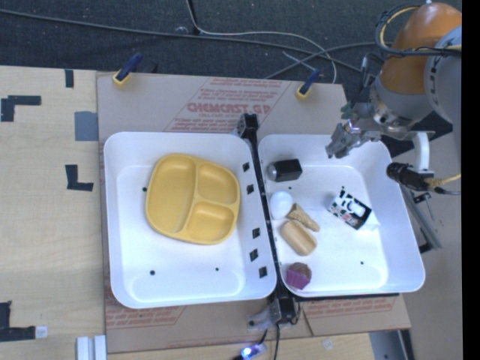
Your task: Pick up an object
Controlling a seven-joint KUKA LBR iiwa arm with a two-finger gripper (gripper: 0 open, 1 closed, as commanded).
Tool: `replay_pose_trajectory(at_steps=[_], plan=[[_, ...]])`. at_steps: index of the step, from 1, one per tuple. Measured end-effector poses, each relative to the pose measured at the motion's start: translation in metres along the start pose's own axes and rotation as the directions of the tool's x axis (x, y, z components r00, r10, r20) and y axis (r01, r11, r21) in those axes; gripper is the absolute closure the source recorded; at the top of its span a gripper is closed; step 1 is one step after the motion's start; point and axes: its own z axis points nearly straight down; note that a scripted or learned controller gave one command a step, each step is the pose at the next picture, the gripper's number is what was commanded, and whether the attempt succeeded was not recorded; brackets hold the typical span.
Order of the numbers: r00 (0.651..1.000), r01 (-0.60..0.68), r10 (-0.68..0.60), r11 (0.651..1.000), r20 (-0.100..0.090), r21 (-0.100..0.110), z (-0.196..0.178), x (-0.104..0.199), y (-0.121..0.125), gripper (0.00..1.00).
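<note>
Wooden bench; dark carpet

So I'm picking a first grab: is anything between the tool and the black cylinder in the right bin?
Nothing visible. The tool hovers over the right bin's upper edge, and bare white floor lies between it and the black cylinder.
</note>
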Motion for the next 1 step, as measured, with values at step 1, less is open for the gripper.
replay_pose_trajectory(at_steps=[1], plan=[[1.000,0.000,0.000,1.000,0.000,0.001,-0.0504,0.0029,-0.0084,1.00]])
